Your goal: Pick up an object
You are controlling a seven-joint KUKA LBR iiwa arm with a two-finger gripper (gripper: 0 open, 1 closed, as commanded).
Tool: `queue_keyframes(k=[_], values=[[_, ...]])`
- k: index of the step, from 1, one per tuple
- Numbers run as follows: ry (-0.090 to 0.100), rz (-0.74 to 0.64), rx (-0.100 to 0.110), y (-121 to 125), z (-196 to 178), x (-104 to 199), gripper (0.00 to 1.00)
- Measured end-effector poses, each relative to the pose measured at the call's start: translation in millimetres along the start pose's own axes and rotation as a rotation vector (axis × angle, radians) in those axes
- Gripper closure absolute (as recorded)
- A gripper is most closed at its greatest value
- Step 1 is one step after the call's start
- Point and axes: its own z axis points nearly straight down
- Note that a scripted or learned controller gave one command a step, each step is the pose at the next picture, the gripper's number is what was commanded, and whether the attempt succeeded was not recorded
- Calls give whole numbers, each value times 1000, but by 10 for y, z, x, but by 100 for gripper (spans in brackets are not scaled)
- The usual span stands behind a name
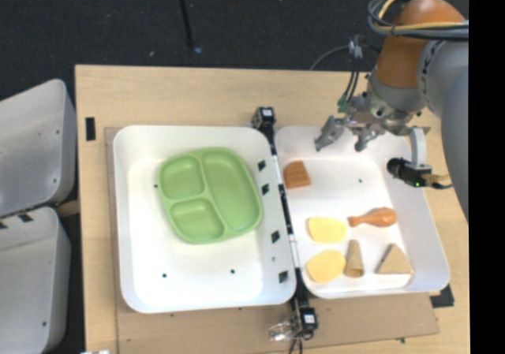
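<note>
Worktop (95,92) is carrying two shallow white bins side by side.

Left bin (134,266) is holding a light green divided plate (210,195) with three compartments, lying flat and turned at a slight angle.

Right bin (430,254) is holding six small food-shaped pieces:
- brown squarish piece (297,175), looking like toast, sitting near the bin's left wall, apart from the rest
- orange drumstick shape (373,218), lying on its side, thick end pointing right
- pale yellow oval (326,229), lying just left of the drumstick
- second yellow piece (325,266), rounder, sitting below the oval near the front wall
- tan cone (354,258), lying just beside the lower yellow piece on its right, narrow end pointing up
- tan wedge (393,260), triangular, sitting right of the cone at the front right

Arm (410,45) is reaching in from the right, orange band showing above the wrist. Gripper (347,136) is hanging over the back part of the right bin, fingers spread apart with nothing between them. It is standing well apart from every piece; the toast-like piece is lying nearest, down and to its left.
</note>
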Motion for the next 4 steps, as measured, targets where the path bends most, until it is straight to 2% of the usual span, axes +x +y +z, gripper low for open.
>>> queue_keyframes(k=[1,2,4], values=[[0,-3,-1,-4,429,43,0],[-1,-4,-7,9,292,34,100],[0,5,-8,-131,-745,6,100]])
